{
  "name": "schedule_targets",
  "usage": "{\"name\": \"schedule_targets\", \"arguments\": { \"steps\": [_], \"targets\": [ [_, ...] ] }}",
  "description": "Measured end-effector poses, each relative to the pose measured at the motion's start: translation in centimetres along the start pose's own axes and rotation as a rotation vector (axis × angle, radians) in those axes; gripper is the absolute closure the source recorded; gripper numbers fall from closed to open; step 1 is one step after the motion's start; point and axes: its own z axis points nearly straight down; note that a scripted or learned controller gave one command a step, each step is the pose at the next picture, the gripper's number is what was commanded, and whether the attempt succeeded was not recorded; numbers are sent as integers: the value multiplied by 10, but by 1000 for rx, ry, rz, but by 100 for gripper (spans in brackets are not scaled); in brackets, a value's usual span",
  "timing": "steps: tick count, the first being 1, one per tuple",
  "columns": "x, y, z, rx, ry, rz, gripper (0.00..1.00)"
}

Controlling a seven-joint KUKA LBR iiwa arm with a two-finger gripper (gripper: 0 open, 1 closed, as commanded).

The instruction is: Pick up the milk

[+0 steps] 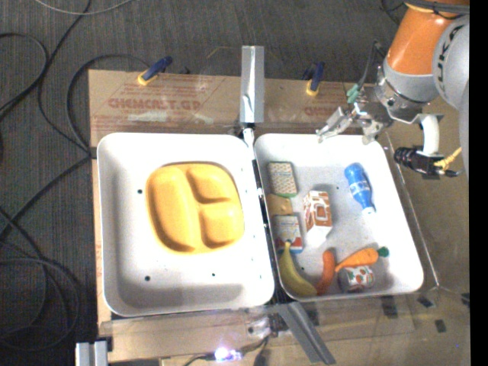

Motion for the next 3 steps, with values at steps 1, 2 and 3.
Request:
{"name": "schedule_targets", "arguments": {
  "steps": [1,2,3],
  "targets": [
    [3,-62,142,-1,1,-294,0],
    [3,-62,133,-3,2,-293,100],
    [90,-30,52,0,-1,-101,100]
  ]
}}
